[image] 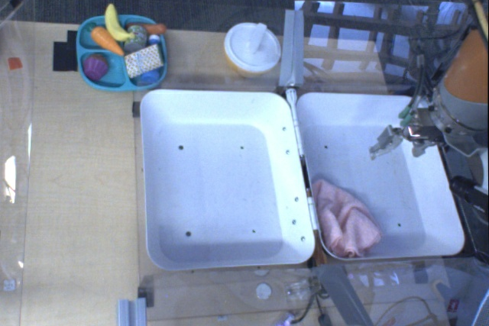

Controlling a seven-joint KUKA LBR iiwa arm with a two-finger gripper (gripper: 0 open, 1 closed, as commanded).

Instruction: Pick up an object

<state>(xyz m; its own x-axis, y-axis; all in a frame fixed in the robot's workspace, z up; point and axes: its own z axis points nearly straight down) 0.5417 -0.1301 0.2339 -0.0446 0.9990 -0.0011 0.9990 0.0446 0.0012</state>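
- Pincer hangs over the upper right part of the right bin, coming in off the grey arm with its orange band at the right edge.
- Fingers look spread apart with nothing between them, so I'd call it released, though it's small and a bit blurry so don't quote me on how wide.
- Pink cloth is the only thing in the right bin, crumpled in the lower left corner, right up against the wall next to the divider. It's well apart from the pincer, below and to the left of it.
- Left bin sits just beside the right one, both on the wooden desk.
- Up top on the desk there's a blue compartment tray with toy food: a banana, a carrot, something purple, plus a patterned blocky bit I can't make out.
- A white round lidded container sits just above the left bin's top right corner.
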